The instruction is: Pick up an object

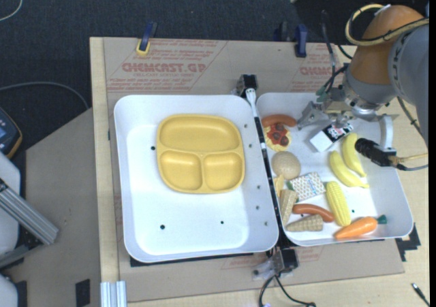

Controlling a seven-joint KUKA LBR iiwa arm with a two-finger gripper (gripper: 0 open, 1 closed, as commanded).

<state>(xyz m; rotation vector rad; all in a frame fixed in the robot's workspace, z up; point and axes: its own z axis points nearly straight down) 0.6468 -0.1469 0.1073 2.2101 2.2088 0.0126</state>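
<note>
Worktop (pixel 204 60) is a brown board carrying two white bins. I'm taking the yellow divided tray (pixel 201 151) as my landmark; it sits in the left bin (pixel 136 217).

Right bin (pixel 402 210), just right of the tray, holds the toy food. Arm (pixel 385 47) comes in up and right of the tray and hangs over that bin's far end. Jaws (pixel 325 116) are low over the bin's upper middle, right of the tray's top edge. I can't tell how far open they are; too much bracket and cable in the way, and I see nothing between them.

Nearest candidates: small white block (pixel 320 141) directly under the jaws, pizza slice (pixel 278 130) between it and the tray. I judge the white block to be the target, though that's a guess.

How I'd run it: come straight down, centre on the block, and don't clip the banana (pixel 346 160) just right of it. The block looks small, boxy and rigid, with flat sides, so it should be an easy pinch if squared up.

Rest, further down from the tray's right side: corn (pixel 338 203), carrot (pixel 355 228), sausage (pixel 313 210), round beige ball (pixel 286 163). They're packed close together, so riskier picks.
</note>
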